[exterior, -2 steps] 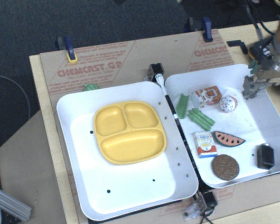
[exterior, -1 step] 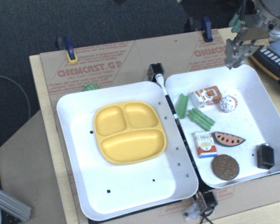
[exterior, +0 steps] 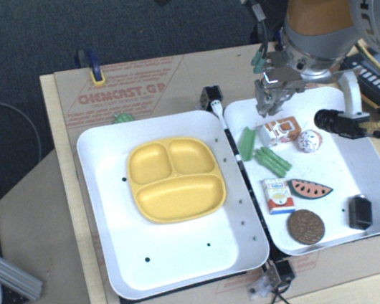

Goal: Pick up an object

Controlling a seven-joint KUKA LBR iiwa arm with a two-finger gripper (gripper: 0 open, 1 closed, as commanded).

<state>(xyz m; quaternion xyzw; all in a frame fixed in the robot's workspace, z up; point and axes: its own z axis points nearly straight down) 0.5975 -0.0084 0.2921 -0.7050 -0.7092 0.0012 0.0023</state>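
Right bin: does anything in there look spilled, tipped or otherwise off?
Nothing stands out. In the right bin the green pieces, small carton, watermelon slice, brown disc and black block lie scattered, inside the rim. The tool hovers near the bin's far edge.

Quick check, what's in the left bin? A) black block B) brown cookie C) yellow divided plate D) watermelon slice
C: the yellow plate lies in the left bin, while the watermelon slice, cookie and black block all lie in the right bin.
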